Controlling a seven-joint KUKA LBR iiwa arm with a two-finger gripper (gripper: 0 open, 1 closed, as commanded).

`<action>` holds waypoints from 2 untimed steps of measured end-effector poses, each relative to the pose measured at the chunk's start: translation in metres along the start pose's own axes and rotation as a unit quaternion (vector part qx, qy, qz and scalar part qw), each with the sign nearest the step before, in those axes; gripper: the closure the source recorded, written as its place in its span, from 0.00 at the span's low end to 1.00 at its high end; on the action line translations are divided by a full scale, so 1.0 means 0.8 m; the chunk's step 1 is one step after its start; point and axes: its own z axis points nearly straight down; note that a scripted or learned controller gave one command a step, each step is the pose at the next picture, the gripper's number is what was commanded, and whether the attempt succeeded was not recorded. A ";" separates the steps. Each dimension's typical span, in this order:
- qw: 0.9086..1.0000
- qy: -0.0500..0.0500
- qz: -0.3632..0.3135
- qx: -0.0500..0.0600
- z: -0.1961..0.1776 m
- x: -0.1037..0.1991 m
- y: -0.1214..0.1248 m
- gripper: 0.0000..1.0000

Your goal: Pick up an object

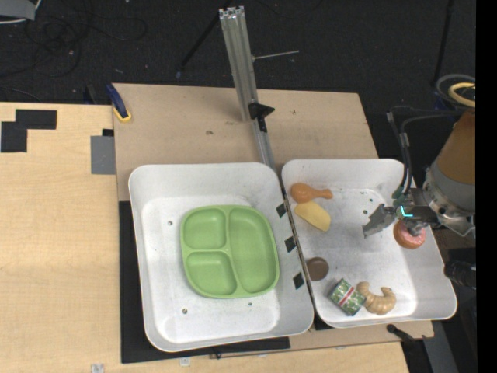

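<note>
Two shallow white bins sit side by side on the desk, and the right white bin [435, 305] carries six loose things. Nearest its front edge lie two: a small green printed can on its side [345, 297] and, touching it on the right, a tan curled croissant-shaped toy [378, 298]. Just behind them, hard against the bin's left wall, is one dark brown round disc [316, 268]. Farther back, one yellow wedge-shaped block [314, 216] lies near the left wall, with one orange-brown drumstick-shaped toy [310, 193] just beyond it. One red round ball-like object [410, 235] sits by the right wall, just beside the end effector [382, 221], which hangs over the bin's right half; its grey fingers point toward the bare middle of the bin and nothing is seen between them, though whether they are spread or closed cannot be told. The bin's centre and back right corner are the open room. The left white bin [155, 193] carries a single light green three-compartment plastic tray [230, 251], with bare floor around all its edges.
</note>
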 end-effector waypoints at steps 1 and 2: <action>1.000 0.000 0.000 -0.001 -0.001 0.000 0.000 0.00; 1.000 0.001 0.000 0.004 0.076 0.009 -0.006 0.00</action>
